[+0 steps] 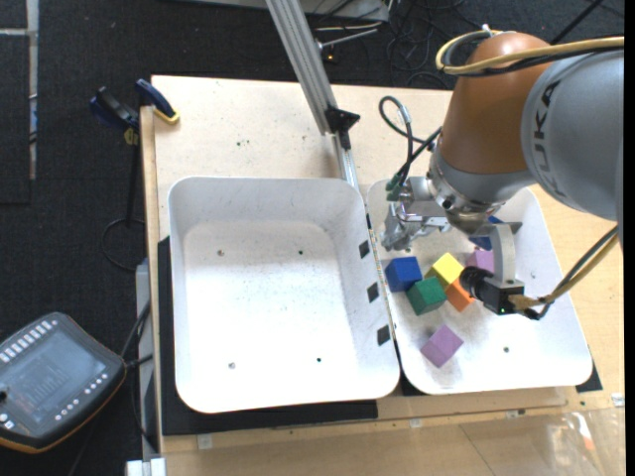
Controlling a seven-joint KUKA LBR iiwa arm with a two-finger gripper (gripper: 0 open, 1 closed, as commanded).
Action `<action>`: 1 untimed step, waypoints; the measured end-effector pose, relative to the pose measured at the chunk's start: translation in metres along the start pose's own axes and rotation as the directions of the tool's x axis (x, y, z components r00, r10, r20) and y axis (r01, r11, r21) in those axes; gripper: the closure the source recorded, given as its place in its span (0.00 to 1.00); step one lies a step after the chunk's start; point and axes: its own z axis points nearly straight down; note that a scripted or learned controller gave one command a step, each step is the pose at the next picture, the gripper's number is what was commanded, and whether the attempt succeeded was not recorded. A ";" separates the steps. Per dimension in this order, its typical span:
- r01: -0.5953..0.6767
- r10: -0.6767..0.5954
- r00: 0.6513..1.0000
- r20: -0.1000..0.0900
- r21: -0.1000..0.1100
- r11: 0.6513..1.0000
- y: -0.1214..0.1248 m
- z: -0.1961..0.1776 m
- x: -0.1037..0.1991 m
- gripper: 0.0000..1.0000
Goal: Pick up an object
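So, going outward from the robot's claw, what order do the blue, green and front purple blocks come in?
1. Blue block, just in front of the gripper.
2. Green block, beyond it, slightly rightward.
3. Purple block, alone, nearest the camera.

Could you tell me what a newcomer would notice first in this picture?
The grey arm, with its orange band, looms over the right bin. Below it a blue block, yellow block, green block and orange block huddle together, while a purple block lies apart, nearer the front rim.
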 end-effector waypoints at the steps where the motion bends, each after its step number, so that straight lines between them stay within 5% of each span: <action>1: 0.000 0.000 1.000 0.000 0.000 1.000 -0.026 -0.004 0.047 1.00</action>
